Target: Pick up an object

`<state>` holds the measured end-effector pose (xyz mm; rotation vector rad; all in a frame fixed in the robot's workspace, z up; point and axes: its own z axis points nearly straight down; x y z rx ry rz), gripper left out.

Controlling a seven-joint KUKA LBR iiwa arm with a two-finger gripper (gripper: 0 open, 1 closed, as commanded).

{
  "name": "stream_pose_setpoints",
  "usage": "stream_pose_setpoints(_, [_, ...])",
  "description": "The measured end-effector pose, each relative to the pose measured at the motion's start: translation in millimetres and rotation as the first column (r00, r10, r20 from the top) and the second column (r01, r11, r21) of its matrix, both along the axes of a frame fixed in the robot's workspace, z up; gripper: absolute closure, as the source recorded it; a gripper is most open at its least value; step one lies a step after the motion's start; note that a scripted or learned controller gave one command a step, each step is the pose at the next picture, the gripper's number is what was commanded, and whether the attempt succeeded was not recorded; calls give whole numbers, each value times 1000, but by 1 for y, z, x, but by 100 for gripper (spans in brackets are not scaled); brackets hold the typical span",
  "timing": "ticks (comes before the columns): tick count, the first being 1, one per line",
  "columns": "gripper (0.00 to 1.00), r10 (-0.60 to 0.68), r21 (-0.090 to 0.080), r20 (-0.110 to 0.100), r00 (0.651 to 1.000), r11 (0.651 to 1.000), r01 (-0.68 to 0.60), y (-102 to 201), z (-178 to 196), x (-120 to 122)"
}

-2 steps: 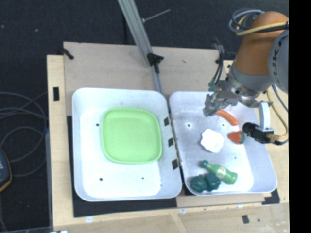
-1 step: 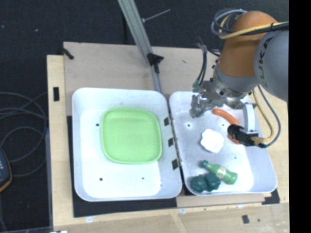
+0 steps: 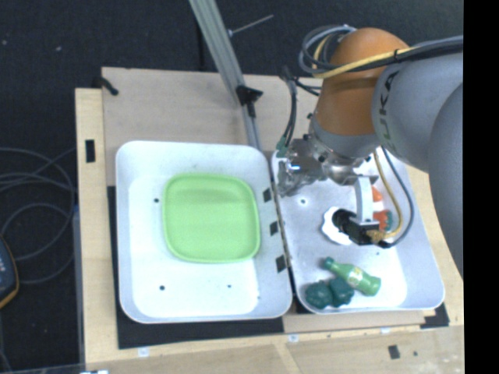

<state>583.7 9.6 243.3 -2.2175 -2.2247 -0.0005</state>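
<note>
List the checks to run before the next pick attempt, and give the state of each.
1. Targets in the right bin: green bottle and dark green toy lie at its near edge: ok.
2. Tool over a target: it is by the divider, away from both: not ok.
3. Bottle and toy apart: they look touching: not ok.
4. Orange object graspable: mostly hidden by the arm: cannot tell.
5. Green plate out of the way, in the left bin: ok.

Mounted high over the pale wooden bench (image 3: 164, 100), looking down at a slant. Close enough to hold the left shallow white plastic bin (image 3: 132, 232) and the right shallow white plastic bin (image 3: 421, 279) mid-frame. Takes in the grey robot arm with the orange band (image 3: 421, 107) at upper right.
</note>
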Motion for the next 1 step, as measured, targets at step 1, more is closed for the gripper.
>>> stream_pose_setpoints(1, [100, 1, 1, 1, 1000, 1000, -1, 51, 6, -16])
